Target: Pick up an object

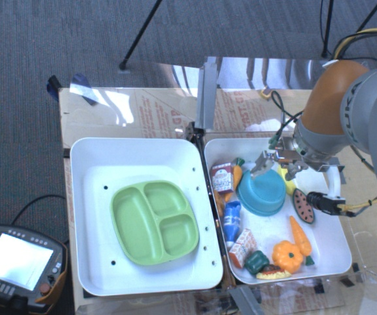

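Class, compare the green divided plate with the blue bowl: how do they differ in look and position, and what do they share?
The green divided plate lies in the left bin; the blue bowl sits in the right bin. The plate is flat with three compartments; the bowl is round, deeper, undivided. The plate has no other item around it; the bowl is crowded by toy food, with the tool just above it. Both are plain, single-coloured dishes resting open side up.

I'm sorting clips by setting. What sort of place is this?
Probably a robotics lab: the arm works over white bins of toy food, tripod legs stand on grey carpet, and a teach pendant lies beside the bench.
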